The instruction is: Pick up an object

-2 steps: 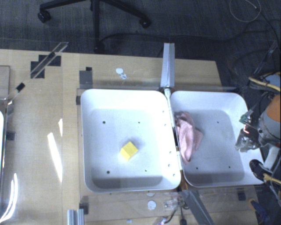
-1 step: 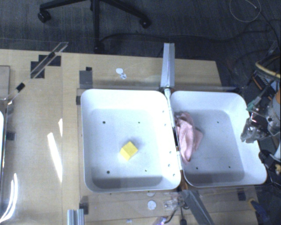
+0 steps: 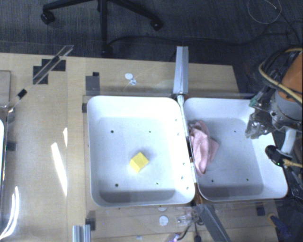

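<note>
A small yellow block lies near the middle of the left bin. A crumpled pink cloth lies against the left wall of the right bin. My gripper hangs over the right bin's right side, well apart from the cloth, pointing down. Nothing shows between its fingers.
A metal divider bar runs back from where the two bins meet. The arm's grey body and cables fill the right edge. A chair base stands on the floor behind the bench. Small white discs lie on the wooden bench top.
</note>
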You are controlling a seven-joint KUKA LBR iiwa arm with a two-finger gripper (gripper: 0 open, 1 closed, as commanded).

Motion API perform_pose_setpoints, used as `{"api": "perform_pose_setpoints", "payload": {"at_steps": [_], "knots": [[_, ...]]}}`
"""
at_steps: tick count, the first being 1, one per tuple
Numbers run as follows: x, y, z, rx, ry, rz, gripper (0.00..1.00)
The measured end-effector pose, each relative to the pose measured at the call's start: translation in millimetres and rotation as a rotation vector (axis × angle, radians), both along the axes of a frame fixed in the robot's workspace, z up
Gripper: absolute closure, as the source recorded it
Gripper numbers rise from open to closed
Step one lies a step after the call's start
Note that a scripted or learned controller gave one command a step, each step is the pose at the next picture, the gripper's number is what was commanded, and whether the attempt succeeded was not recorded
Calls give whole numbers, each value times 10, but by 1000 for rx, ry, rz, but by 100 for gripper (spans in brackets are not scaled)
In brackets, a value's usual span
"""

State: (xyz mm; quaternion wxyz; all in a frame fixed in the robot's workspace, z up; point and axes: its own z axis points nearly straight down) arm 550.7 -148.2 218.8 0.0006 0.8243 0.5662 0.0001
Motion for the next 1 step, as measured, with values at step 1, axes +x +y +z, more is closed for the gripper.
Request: {"api": "perform_pose_setpoints", "payload": {"at_steps": [1], "knots": [[27,149,363,0,-3,79,100]]}}
